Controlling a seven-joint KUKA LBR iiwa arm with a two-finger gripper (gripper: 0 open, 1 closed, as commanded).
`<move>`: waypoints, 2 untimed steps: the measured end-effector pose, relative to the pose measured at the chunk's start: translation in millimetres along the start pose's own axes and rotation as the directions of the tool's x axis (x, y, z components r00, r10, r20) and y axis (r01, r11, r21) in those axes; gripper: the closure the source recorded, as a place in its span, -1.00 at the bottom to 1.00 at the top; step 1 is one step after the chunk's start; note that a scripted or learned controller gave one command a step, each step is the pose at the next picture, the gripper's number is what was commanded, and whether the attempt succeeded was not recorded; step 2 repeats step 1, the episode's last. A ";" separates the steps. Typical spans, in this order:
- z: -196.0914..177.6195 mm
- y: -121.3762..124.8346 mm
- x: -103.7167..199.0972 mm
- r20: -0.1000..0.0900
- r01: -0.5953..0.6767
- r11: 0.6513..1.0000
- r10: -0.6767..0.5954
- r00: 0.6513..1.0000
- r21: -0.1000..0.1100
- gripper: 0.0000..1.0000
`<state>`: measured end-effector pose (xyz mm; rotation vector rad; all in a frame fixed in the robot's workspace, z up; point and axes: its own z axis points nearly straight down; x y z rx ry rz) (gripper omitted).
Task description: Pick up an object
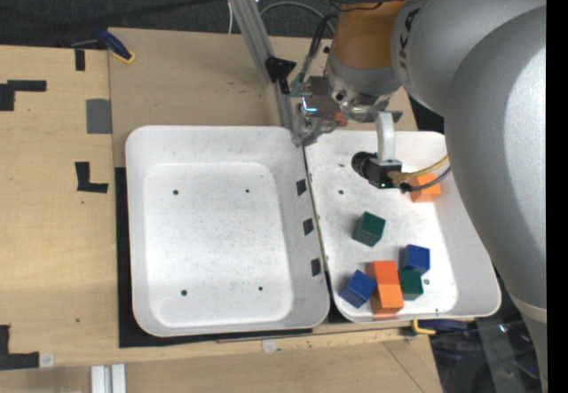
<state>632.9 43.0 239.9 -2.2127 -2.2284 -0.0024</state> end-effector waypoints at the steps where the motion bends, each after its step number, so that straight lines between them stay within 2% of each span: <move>1: 0.8 19.3 41.9 0.001 -0.002 1.000 0.002 1.000 0.000 1.00; 2: 0.8 19.3 41.9 0.001 -0.002 1.000 0.002 1.000 0.000 1.00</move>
